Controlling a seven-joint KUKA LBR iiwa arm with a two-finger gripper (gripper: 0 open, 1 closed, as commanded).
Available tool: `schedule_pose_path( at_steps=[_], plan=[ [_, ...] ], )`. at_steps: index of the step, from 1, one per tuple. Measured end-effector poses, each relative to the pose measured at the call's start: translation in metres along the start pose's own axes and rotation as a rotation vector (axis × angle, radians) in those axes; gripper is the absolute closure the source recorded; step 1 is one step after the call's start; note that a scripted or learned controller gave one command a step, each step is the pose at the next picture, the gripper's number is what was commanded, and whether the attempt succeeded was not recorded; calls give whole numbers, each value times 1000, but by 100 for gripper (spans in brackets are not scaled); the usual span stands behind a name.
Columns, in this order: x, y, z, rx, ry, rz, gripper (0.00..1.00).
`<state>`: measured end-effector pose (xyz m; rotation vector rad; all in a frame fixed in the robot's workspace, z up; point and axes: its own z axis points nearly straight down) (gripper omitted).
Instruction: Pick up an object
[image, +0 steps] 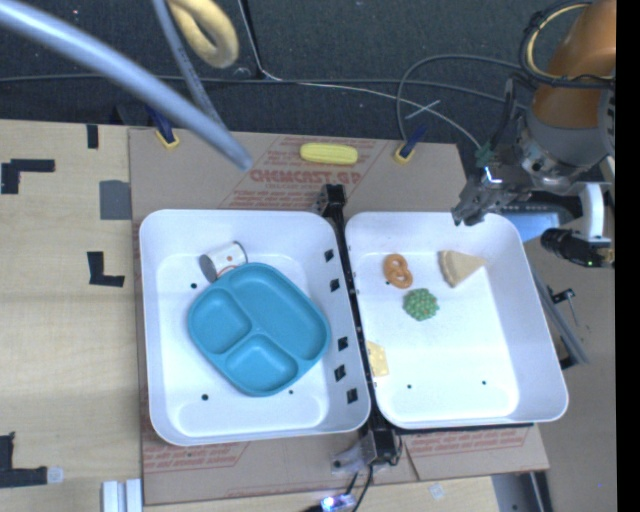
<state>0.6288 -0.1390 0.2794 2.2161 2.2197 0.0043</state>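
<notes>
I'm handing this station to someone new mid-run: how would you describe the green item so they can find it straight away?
Look at the right-hand white bin, the one nearest the arm. In its upper half sit three small items close together; the green broccoli piece is the lowest, just below the pretzel and left of the tan wedge. It is the only green, bumpy, round thing there.

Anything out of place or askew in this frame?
Two things. A yellow banana-like item lies on the cardboard behind the bins, outside both. A small can lies tipped on its side in the left bin, beside the blue tray.
</notes>
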Motion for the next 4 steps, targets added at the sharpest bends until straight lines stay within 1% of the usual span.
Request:
schedule_pose_path(
  at_steps=[1, 2, 3, 4],
  plan=[
    [53, -11, 16, 8, 3, -4, 100],
    [113, -18, 32, 9, 3, -5, 100],
    [159, -15, 49, 9, 2, -4, 100],
    [214, -14, 64, 10, 3, -4, 100]
  ],
)
